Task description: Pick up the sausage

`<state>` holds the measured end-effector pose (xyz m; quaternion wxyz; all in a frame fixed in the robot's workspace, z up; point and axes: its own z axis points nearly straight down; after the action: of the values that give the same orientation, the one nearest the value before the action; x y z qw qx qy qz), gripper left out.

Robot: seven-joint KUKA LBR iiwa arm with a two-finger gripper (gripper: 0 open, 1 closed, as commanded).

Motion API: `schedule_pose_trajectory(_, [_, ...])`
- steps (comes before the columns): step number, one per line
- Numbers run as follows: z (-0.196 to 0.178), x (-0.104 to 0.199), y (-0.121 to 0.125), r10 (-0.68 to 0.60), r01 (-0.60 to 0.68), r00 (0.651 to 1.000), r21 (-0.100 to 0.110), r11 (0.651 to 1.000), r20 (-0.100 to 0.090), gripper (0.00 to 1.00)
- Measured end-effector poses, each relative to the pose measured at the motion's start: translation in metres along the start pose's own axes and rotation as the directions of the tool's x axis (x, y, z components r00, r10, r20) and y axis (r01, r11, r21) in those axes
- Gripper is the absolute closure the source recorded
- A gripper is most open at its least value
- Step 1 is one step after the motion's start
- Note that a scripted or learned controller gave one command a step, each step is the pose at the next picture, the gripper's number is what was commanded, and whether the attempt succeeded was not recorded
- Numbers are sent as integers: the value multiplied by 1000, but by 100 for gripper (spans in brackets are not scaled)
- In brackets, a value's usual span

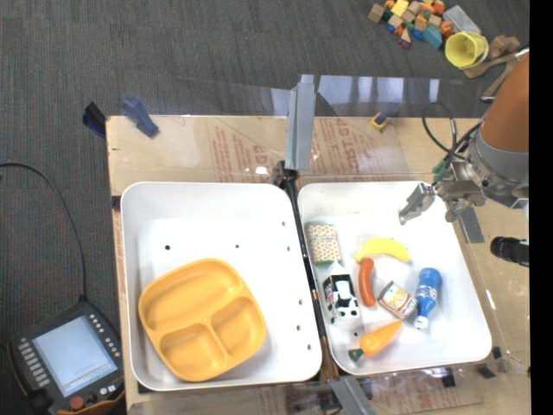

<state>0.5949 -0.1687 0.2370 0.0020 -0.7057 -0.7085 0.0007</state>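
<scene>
The sausage (367,282) is a small red-orange link lying upright in the picture near the middle of the right bin (458,340), just under a yellow banana (384,249). My gripper (443,215) hangs over the bin's far right part, above and to the right of the sausage and well apart from it. Its two grey fingers (416,204) are spread wide and open, with nothing between them.
Around the sausage lie a black-and-white cow carton (341,296), a checkered box (324,243), a small can (396,299), a blue bottle (427,296) and a carrot (380,339). The left bin (155,206) holds a yellow divided plate (203,318).
</scene>
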Motion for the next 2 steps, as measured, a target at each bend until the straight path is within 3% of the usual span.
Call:
schedule_pose_trajectory(1, [81,73,50,51,-51,999,1,999,0,0])
schedule_pose_trajectory(2, [72,74,50,47,-47,999,2,999,0,100])
